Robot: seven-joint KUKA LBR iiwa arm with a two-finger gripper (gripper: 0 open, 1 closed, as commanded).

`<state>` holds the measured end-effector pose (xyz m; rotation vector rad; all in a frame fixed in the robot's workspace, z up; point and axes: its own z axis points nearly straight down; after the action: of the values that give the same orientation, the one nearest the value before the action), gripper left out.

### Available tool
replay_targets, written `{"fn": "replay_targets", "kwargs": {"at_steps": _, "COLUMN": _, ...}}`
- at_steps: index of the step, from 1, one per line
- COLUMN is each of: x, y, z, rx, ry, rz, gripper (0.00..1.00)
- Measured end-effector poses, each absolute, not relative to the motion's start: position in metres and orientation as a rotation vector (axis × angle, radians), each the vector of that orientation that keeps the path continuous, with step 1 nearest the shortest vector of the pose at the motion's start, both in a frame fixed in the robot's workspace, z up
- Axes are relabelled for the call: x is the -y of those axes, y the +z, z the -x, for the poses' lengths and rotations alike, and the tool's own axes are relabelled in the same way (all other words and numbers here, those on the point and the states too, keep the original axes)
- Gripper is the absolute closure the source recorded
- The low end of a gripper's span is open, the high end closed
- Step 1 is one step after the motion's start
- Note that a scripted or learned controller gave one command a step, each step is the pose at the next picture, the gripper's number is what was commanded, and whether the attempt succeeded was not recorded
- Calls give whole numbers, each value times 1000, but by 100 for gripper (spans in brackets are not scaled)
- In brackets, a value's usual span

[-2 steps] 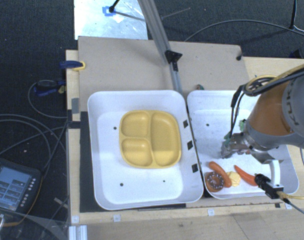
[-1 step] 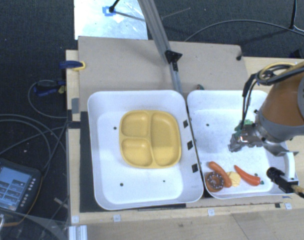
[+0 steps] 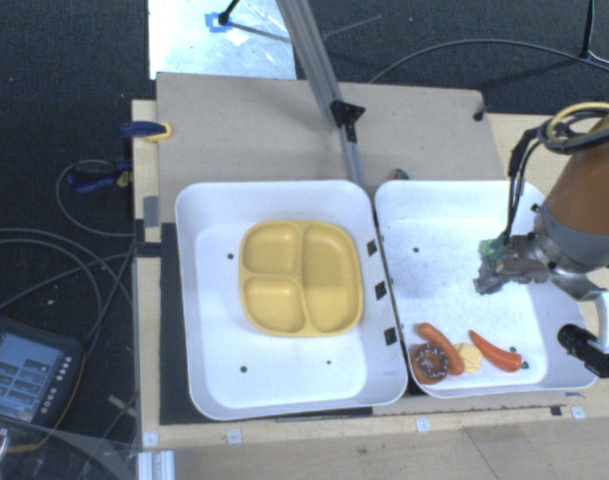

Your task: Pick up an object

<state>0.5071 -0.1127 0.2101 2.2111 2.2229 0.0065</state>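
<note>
Jaws [image 3: 492,276] over right bin's [image 3: 424,213] bare middle

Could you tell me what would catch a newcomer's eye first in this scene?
Probably the yellow divided plate, sitting alone in the middle of the left bin. Next, the small cluster of toy food along the near edge of the right bin: a chocolate donut, a sausage and a red chili, with the gripper above them.

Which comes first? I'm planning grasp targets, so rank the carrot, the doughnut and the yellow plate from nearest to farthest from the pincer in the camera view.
1. Carrot: right bin, front, just below the pincer.
2. Doughnut: right bin, front left corner, farther along.
3. Yellow plate: middle of the left bin, across the divide, farthest.
</note>
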Motion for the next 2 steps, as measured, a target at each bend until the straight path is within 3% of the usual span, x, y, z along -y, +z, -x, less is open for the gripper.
{"fn": "replay_targets", "kwargs": {"at_steps": 1, "x": 113, "y": 262, "z": -509, "rx": -2223, "ry": 8, "rz": -2210, "gripper": 100}}
{"fn": "replay_targets", "kwargs": {"at_steps": 2, "x": 65, "y": 269, "z": -531, "rx": -2231, "ry": 7, "rz": -2207, "gripper": 100}}
